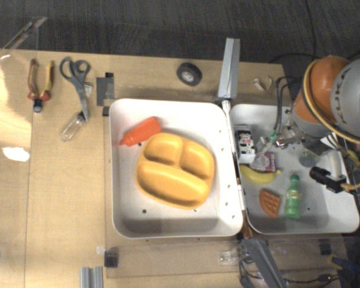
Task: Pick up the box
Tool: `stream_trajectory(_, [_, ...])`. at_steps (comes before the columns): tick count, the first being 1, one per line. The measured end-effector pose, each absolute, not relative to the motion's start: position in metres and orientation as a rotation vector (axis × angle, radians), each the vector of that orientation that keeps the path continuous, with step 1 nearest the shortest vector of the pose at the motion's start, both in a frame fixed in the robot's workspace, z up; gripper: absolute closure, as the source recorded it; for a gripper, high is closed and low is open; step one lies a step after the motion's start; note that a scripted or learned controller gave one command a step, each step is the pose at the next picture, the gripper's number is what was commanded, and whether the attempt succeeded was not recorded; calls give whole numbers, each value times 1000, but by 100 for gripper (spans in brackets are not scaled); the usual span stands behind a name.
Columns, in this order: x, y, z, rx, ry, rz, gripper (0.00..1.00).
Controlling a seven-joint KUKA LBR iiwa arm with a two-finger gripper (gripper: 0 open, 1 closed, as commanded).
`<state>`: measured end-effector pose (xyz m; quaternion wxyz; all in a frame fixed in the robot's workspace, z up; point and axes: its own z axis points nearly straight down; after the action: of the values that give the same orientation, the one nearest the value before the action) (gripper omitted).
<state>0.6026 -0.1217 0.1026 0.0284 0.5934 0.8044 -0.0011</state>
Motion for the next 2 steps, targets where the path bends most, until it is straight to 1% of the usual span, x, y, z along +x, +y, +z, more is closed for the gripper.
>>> stream_trajectory(1, [592,-118,105,1808,2485,5,0])
stream_trajectory(2, [590,-121,109,1755,2556,2,0])
